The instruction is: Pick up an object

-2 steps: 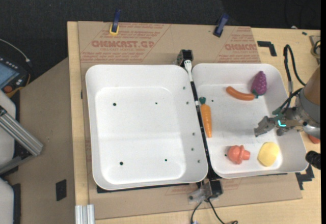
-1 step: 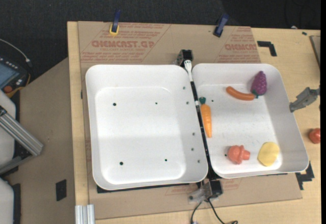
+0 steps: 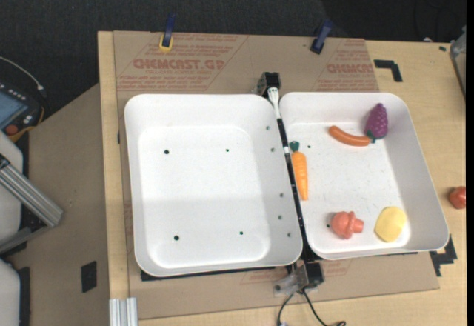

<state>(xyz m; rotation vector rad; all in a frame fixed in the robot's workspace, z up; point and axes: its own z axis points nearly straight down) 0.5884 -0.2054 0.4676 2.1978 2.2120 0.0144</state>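
Gripper opening and load: cannot be told from this view.

Left bin: shallow, white, rounded corners, set on a brown cardboard sheet printed with red lettering. Marked on the floor with a few small dark dots.

Right bin: same kind, lying just beside the left bin, with the two inner walls touching along a dark seam. Joined at the far end of the seam by a black clip and at the near end by a second clip with a cable trailing toward the near edge.

Contents of the right bin, all candidates for picking:
- orange carrot, lying against the inner wall, parallel to the seam, green top toward the far end;
- orange-red sausage-shaped piece, slightly curved, near the far wall;
- purple grape cluster, touching the right end of the sausage-shaped piece, in the far right corner;
- red-pink rounded piece, near the front wall;
- yellow lemon, just beside the red-pink piece, toward the front right corner.

Outside the bins: small orange-red item on the wooden bench, well apart from the right bin's wall. Cardboard held at its far edge by a yellow-and-blue clamp and a blue clamp.
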